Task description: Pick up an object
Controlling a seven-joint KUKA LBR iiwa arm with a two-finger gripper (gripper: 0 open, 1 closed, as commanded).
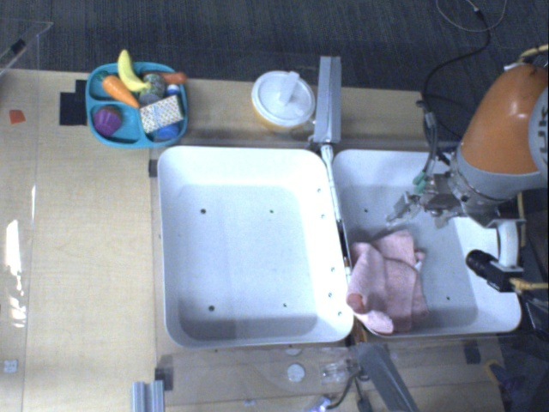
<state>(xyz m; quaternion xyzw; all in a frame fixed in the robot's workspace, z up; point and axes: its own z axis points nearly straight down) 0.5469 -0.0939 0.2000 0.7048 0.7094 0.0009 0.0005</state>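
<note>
Pink cloth (390,279): crumpled in the right bin (446,178), against its left wall, long axis running from upper right toward the near left corner.
Pincer (410,206): above the right bin, just beyond the cloth, nothing between its fingers; open or closed, I cannot tell.
Hidden: fingertips blurred against the white.
Left bin (184,230): beside it.
Worktop (77,256): blue tray (96,101) of toy food, white lidded cup (283,99).
</note>
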